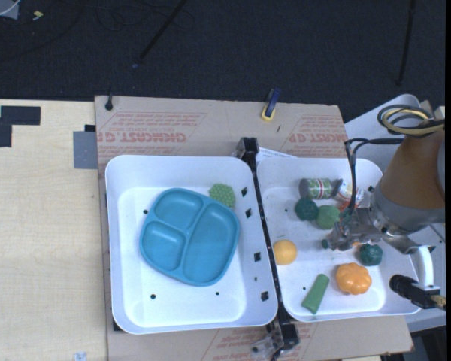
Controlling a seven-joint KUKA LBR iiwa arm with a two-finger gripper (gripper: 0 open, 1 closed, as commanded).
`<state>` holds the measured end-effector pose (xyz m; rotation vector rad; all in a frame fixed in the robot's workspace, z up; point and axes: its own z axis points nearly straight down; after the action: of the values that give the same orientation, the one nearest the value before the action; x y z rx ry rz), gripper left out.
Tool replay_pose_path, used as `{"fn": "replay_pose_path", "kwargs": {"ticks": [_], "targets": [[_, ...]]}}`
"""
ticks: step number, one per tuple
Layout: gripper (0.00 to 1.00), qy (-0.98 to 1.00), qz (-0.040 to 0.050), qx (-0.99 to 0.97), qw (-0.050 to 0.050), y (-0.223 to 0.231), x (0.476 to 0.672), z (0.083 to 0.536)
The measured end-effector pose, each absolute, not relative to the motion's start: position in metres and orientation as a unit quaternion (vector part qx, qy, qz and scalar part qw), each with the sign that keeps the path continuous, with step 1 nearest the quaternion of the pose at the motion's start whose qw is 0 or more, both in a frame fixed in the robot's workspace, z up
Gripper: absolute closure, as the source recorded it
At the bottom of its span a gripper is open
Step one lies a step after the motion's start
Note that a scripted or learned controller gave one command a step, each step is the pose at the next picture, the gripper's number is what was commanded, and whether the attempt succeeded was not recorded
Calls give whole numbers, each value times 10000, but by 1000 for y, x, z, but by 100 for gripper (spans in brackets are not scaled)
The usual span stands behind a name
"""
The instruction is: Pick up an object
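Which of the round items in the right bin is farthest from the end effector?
The yellow ball, alone near the divider; the green balls and orange pumpkin-like piece lie closer to the end effector.

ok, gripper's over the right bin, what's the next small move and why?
Probably a short descent straight down. The gripper sits low over bare floor of the right bin, with green balls just beyond it and a teal ball beside the wrist. Nothing shows between its fingers, so no grasp yet.

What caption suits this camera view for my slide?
KUKA gripper hovers over toy-filled right bin; blue divided plate sits in left bin.
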<state>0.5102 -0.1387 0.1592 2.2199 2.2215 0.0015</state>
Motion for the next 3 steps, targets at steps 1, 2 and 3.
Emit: {"fn": "replay_pose_path", "kwargs": {"ticks": [1,2,3], "targets": [[100,7077,5,7066,4,-132,509,204],[100,7077,2,7065,-1,-132,509,229],[100,7084,-7,7058,-23,-85,508,222]]}}
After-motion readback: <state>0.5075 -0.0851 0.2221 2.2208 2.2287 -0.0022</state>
